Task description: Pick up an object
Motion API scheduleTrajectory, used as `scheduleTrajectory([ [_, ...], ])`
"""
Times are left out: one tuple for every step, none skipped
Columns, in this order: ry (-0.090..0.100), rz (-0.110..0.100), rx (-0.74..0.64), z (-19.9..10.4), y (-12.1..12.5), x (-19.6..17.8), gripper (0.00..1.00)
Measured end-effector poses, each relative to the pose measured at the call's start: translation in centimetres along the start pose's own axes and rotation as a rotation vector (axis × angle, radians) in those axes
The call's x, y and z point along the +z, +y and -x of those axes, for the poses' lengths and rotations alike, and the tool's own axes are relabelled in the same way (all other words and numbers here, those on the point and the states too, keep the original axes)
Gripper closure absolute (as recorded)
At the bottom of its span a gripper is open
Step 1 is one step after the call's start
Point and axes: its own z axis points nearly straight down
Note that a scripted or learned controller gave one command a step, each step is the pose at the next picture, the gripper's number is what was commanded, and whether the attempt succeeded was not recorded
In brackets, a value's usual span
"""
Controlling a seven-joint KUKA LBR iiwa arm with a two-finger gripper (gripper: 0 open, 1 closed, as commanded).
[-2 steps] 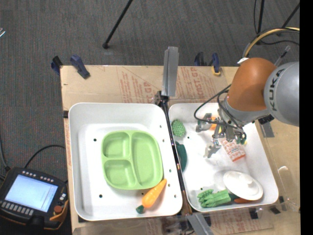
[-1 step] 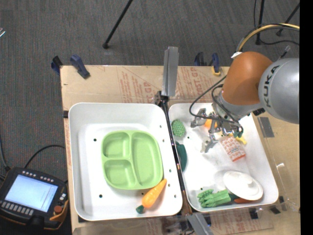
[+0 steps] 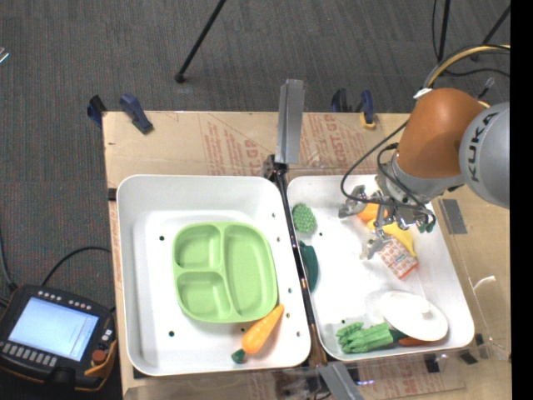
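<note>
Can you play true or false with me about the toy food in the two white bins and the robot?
1. The green divided plate lies in the left bin. True.
2. The toy carrot lies in the right bin. False: it lies in the left bin, beside the plate.
3. The gripper hovers over the right bin. True.
4. The white lid sits on the green plate. False: it is in the right bin, near the green beans.
</note>
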Motion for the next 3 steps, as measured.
scheduleTrajectory([
  [0.005,0.002,0.184,-2.4,2.0,0.1,0.0],
  [0.003,0.0,0.143,-8.3,-5.0,0.0,0.0],
  [0.002,0.002,-0.014,-3.6,-3.3,0.1,0.0],
])
